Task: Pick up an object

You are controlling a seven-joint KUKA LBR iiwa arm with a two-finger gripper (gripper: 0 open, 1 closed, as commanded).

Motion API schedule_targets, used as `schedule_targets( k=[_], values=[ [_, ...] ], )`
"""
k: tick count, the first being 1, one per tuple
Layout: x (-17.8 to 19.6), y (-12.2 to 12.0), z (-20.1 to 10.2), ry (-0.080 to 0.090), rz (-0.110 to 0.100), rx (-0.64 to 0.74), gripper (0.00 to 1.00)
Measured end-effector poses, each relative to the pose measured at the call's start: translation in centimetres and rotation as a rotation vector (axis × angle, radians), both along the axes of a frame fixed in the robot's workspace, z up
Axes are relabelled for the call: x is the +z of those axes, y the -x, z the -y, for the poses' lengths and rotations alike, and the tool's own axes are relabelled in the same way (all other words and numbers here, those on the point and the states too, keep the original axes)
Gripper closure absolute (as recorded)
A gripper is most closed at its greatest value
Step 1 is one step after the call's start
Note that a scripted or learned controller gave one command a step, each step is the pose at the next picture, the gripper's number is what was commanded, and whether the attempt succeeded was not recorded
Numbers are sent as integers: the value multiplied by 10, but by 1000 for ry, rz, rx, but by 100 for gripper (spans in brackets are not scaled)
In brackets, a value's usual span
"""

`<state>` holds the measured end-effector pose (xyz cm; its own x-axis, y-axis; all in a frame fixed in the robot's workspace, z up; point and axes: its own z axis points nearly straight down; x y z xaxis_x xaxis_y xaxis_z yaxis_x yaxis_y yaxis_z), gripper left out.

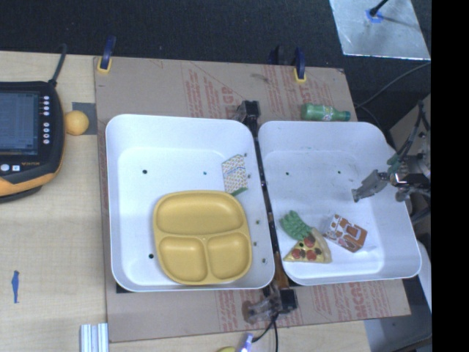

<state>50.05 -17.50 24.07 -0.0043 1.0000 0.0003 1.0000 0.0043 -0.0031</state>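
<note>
Progress: early stage, by the look of it. Nothing lifted yet; every item lies in a bin or on the bench. Approach, grasp & lift all left to do.
Hand: hand (368,187) reaches in from the right over the right bin (315,134), near its right wall, mid-height. Nothing between the fingers. Open or closed: can't tell, too small & dark at this angle.
Nearest candidates: brown-white patterned packet (345,232), just below-left of the hand, apart from it; pizza slice toy (308,248) & green leafy toy (296,224) touching each other near the bin's lower-left corner.
Likely target: judgement only, the packet, as it's closest to the hand. Not certain.
Right bin count: 3 items (1 packet, 1 pizza slice, 1 green toy).
Left bin (124,138) count: 2 items: 1 yellow divided tray (202,235) w/ 3 compartments, lower centre; 1 small patterned carton (234,172) at the right wall, above the tray.
Bins: 2, side by side, touching along the middle.
Outside bins: 1 green bottle (325,112) lying behind the right bin; 1 yellow ball (76,122) left of the left bin; 1 teach pendant (26,139) at far left on the bench (44,270).
Clamps: 2 blue-yellow at the rear edge of the cardboard, as far as I can tell.
</note>
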Motion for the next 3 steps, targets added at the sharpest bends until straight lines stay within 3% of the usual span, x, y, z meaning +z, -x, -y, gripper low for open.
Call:
schedule_targets(
  k=[1,2,3],
  values=[
    [-68,14,-65,0,-1,3,0],
    [-26,-29,17,1,1,-2,0],
    [-60,15,-31,0,-1,2,0]
  ],
)
